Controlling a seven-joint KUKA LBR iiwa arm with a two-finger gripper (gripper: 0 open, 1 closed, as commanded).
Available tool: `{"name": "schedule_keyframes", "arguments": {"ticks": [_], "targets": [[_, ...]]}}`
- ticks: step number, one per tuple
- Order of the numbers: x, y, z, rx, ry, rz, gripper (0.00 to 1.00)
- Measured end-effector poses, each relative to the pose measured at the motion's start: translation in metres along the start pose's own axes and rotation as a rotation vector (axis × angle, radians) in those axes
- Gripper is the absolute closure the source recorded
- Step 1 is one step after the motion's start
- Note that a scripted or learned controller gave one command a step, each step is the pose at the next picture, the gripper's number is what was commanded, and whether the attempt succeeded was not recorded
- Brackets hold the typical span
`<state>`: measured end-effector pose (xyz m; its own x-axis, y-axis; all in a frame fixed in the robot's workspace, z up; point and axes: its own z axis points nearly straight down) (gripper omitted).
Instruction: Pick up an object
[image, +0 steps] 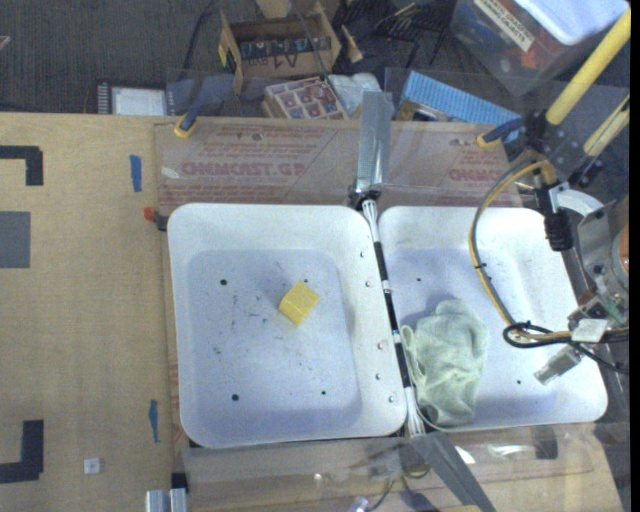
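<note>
Claw (600, 325) at R bin (500, 225) R edge, state unclear | cloth (447, 362) near divider

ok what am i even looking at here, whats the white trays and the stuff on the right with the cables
This is one photo from a camera fixed above a workbench, looking down at a slant. The two white trays are shallow bins set side by side. In the left bin lies a small yellow block. In the right bin lies a crumpled pale green cloth, close to the wall between the bins. The machinery at the right edge is part of a robot arm reaching in from that side, with yellow and black cables looping over the right bin. Its job is to pick up an object. Both the block and the cloth lie loose in their bins, so nothing has been lifted.
</note>
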<state>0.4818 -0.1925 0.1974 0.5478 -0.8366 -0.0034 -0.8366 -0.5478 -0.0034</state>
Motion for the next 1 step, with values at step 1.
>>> {"name": "schedule_keyframes", "arguments": {"ticks": [1], "targets": [[-0.0157, -0.0088, 0.1109, -0.001, 0.006, -0.055, 0.00]]}}
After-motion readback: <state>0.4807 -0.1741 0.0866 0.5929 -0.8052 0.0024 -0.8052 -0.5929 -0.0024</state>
